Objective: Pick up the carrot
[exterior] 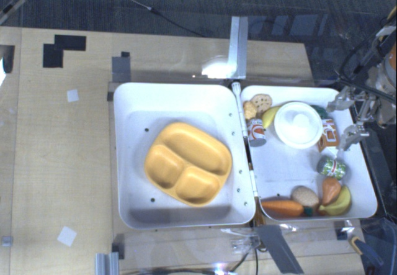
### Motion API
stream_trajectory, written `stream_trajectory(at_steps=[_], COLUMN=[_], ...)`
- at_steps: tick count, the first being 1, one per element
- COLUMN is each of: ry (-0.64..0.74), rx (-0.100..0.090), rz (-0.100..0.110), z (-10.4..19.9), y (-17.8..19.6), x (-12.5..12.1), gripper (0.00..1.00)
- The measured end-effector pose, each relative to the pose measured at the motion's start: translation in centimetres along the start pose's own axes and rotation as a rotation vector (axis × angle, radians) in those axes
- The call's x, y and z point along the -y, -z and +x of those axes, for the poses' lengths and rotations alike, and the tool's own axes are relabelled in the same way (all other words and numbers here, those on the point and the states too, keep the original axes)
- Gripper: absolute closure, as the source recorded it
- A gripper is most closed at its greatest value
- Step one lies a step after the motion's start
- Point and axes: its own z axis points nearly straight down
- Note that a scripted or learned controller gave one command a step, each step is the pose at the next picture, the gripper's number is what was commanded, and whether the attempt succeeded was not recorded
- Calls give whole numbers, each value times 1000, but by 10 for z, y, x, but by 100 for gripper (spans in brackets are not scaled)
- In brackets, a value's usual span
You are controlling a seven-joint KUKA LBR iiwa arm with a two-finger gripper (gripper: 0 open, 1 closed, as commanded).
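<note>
though near, end effector [351, 120] above carrot [282, 208]

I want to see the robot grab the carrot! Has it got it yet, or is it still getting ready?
Not yet. The carrot lies flat along the near wall of the right bin, beside a potato-like piece. Nothing looks done so far. The tool is over the bin's right edge, apart from the carrot and holding nothing. Left to do: move over the carrot, come down, close on it and lift.
</note>
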Motion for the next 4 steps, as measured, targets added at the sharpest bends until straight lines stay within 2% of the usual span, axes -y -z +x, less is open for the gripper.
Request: stream_trajectory(at_steps=[1,2,3,4], ry=[-322,-312,-629,-772], rx=[7,-12,-3,-4], rz=[-1,0,0,-1], z=[-95,-41,66,67], y=[110,-61,-62,-111], x=[-35,6,-24,-75], gripper=[0,0,0,0])
